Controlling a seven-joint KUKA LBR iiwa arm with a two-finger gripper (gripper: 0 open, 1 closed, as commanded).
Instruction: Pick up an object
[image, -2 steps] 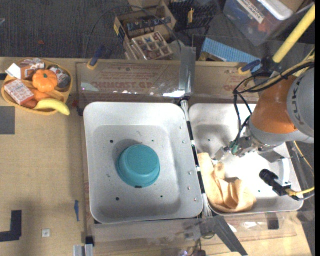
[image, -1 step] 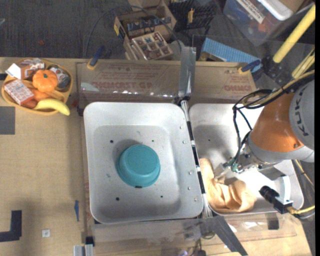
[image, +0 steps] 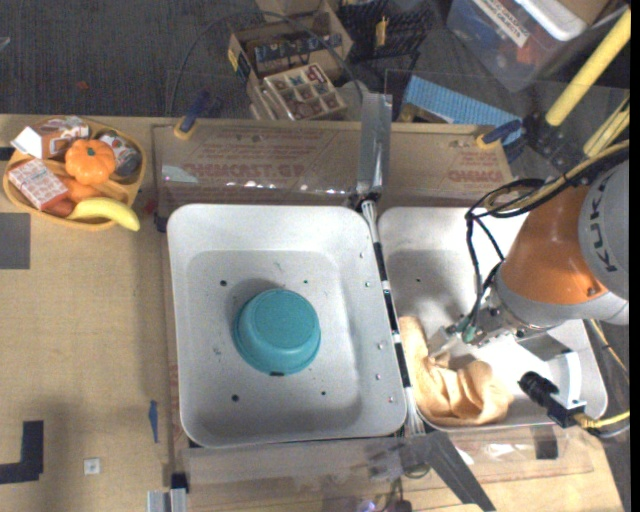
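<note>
In the camera view, your gripper (image: 462, 334) sits low in the right bin (image: 420, 235), at the upper edge of a crumpled tan cloth (image: 455, 385) lying in that bin's near left corner. You cannot tell here how the tool is set. Watch for a snag on a single fold: soft cloth may slip free on the lift. The teal bowl (image: 278, 331) rests upside down in the left bin (image: 200, 250), well apart.

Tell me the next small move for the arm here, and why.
Probably a short descent onto the tan cloth. The gripper sits at the cloth's upper edge in the right bin, and nothing shows between its fingers.
</note>
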